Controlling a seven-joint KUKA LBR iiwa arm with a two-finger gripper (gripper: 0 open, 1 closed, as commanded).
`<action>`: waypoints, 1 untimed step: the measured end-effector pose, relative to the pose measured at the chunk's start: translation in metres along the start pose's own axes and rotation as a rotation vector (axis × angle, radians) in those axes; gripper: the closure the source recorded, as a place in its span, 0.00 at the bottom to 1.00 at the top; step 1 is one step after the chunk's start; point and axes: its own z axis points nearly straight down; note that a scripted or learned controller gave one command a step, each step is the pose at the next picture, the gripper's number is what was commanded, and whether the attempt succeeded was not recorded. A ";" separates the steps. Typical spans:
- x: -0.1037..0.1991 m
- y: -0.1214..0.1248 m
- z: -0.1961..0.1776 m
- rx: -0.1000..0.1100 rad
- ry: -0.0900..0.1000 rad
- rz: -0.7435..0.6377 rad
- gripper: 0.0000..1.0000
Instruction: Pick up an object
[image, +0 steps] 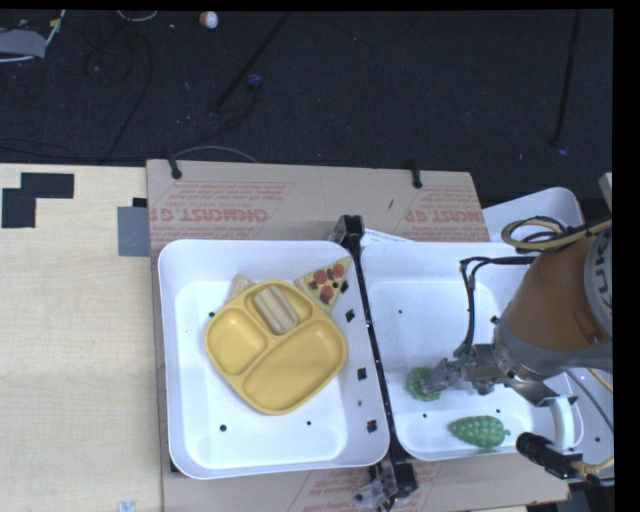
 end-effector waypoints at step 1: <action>-0.001 0.001 -0.012 -0.002 -0.001 0.004 1.00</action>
